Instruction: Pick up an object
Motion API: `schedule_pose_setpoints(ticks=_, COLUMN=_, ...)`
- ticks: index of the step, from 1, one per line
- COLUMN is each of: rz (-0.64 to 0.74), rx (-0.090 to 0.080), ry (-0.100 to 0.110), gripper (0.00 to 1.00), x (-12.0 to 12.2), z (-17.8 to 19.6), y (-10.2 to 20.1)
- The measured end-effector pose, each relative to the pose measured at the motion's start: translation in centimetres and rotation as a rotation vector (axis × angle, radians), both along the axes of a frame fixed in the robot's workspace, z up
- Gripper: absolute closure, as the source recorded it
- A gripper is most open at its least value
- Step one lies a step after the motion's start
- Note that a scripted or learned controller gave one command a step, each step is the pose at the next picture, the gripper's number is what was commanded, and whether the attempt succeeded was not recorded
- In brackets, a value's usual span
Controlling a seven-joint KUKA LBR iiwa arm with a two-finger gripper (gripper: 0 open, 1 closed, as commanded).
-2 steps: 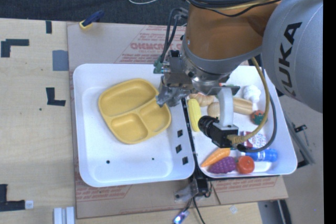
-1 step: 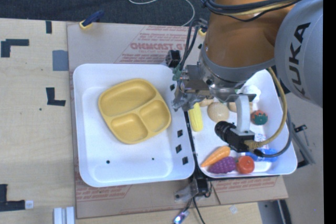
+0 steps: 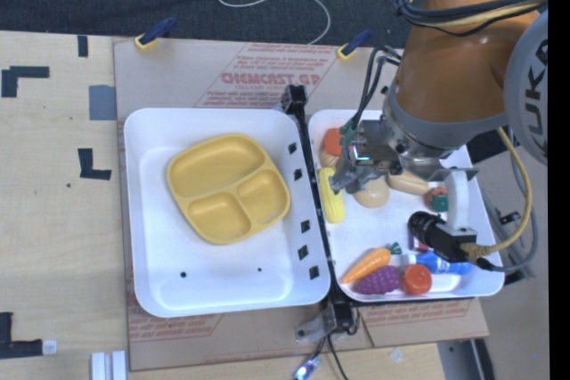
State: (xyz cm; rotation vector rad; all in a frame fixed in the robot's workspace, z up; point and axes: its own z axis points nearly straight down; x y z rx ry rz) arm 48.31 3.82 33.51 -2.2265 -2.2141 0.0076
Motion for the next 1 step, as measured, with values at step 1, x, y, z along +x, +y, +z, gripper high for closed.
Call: schedule_pose_setpoints(ticks=1, rz=0.011, rx=0.004, ry=-0.008, gripper=1.00, x=0.07, z=5.66, y=4.19)
